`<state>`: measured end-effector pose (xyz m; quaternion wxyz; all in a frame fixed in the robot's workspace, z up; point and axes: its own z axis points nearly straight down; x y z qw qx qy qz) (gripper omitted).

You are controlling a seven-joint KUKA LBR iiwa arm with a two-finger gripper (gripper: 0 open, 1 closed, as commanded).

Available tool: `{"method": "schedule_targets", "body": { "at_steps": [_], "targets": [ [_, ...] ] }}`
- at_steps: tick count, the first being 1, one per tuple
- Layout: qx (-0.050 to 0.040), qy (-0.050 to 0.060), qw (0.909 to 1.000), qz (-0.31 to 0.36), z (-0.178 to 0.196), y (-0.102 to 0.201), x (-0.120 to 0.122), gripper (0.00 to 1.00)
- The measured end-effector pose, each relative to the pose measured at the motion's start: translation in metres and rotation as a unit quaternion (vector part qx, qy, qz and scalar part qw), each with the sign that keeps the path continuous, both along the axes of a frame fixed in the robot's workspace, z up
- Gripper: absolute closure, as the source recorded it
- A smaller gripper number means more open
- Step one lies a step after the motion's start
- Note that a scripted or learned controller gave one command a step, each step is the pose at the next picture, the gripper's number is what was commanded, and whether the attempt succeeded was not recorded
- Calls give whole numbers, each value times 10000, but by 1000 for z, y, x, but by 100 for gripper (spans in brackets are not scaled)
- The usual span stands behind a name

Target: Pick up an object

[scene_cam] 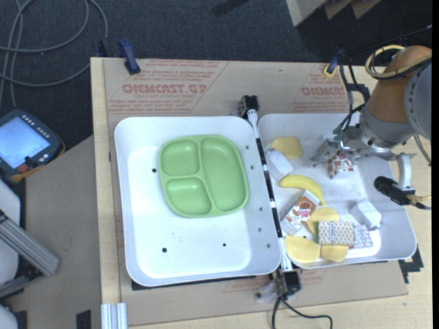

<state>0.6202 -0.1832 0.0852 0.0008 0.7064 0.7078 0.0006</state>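
small red-white packet (pixel 340 164) | right bin, far side | beneath gripper

Colours in the two white bins

Plate (pixel 204 175) is pale green; banana (pixel 302 182) is yellow; packet (pixel 335 233) has a small check pattern; box (pixel 300 214) is white with red print.

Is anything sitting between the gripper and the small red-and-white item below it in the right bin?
Nothing visible does. The gripper hangs directly over the small red-and-white packet in the right white bin; the yellow banana lies apart, to its left.

The grey arm, orange-banded above the wrist, reaches in from the right, its end effector (pixel 339 157) pointing down.
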Motion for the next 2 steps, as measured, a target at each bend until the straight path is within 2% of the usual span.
{"method": "schedule_targets", "body": {
  "at_steps": [1, 2],
  "targets": [
    [-11, -6, 10000, 7, 10, 0, 0, 100],
    [4, 1, 10000, 2, 100, 101, 28, 100]
  ]
}}
